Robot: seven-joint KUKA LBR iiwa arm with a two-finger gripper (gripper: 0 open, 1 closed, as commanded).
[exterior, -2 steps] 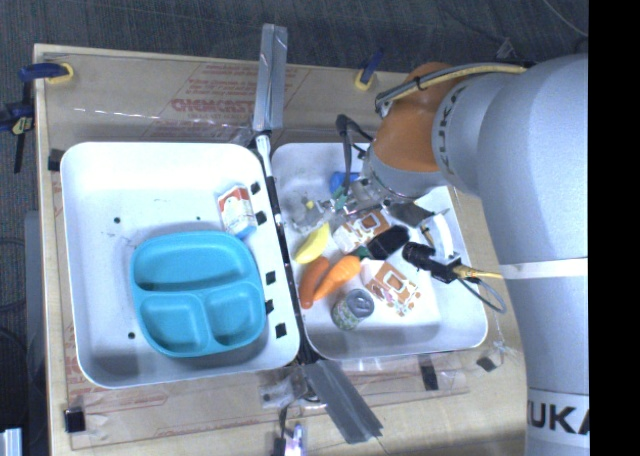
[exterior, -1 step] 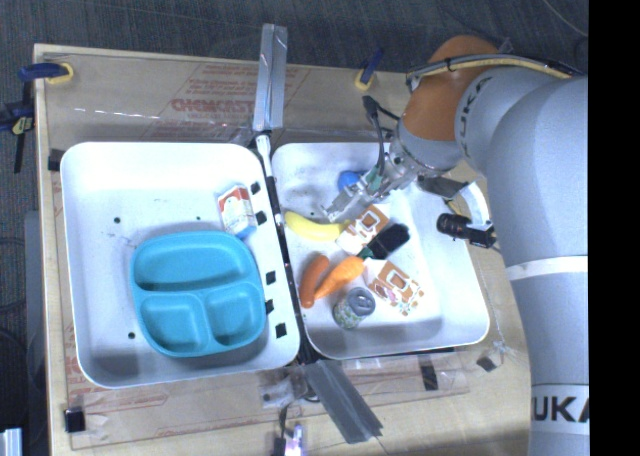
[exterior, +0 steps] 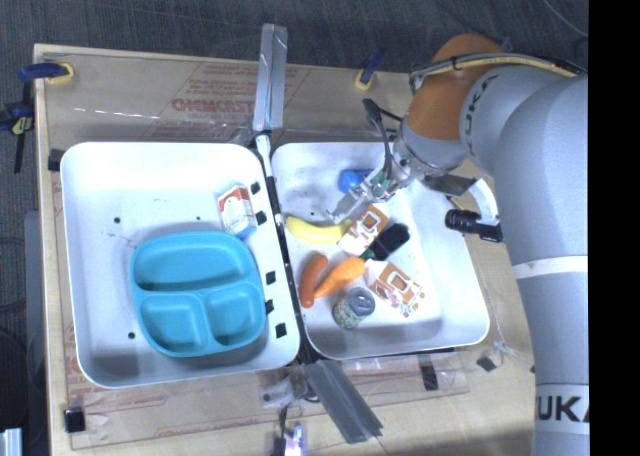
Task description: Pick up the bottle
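As the bench (exterior: 150, 74) is being viewed from above at a slant, items are listed near to far. Nearest in the R bin (exterior: 470, 294), a round grey can (exterior: 352, 309) is standing on end, w/ an orange-and-white packet (exterior: 398, 287) lying just beside it on its R. Just behind them, two carrots (exterior: 340, 272) are lying side by side, approx. touching. In the L bin (exterior: 100, 194), a blue 3-compartment tray (exterior: 195, 294) is sitting toward the near side. Farther back in the R bin, a banana (exterior: 312, 230) is lying by the divider, and a black oblong obj. (exterior: 390, 240) is resting to its R, w/ a small orange-and-white box (exterior: 368, 224) between them. The gripper (exterior: 358, 204) is hanging over the banana's R end and this box; whether it is open or closed cannot be told, and nothing is seen being gripped. A red-and-white carton (exterior: 236, 210) is lying in the L bin near the divider. The bottle (exterior: 350, 181), seen mainly as a blue cap, is lying toward the far side of the R bin, just behind the gripper. The grey arm (exterior: 520, 144) is reaching in from the R. A blue clamp (exterior: 370, 69) is sitting at the bench's far edge.
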